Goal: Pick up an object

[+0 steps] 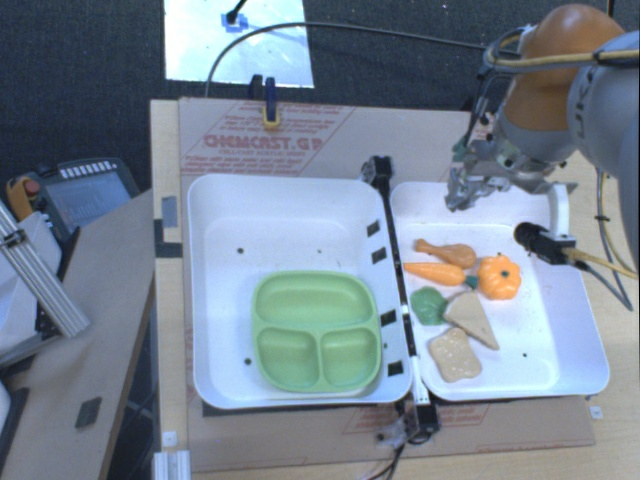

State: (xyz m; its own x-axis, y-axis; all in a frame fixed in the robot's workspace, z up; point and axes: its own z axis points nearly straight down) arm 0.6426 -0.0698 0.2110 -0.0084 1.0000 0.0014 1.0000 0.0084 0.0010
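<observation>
1. Two shallow white bins sit side by side on a bench, seen from above at a slant. The left bin (250,218) holds a green divided plate (318,330) in its near half; the far half of that bin is bare floor.
2. The right bin (570,358) has open white floor along its right side and near its front right corner. Its toy food is grouped toward the left wall, close to the black clips on the seam between the bins.
3. The grey arm reaches in from the right. Its gripper (462,196) hangs over the far left corner of the right bin, above bare floor and apart from every object. Whether the claw is spread or pressed together cannot be told from this angle; nothing is visibly pinched in it.
4. Nearest the gripper is a chicken drumstick (450,253), long axis left to right, thin end pointing left.
5. Just in front of it lies a carrot (436,273), also running left to right, tip pointing left, its right end beside an orange pumpkin (499,277).
6. Nearer the front are a green leafy piece (428,306), a pale cheese wedge (472,319) and a tan slice of bread (454,356), touching or nearly so.
</observation>
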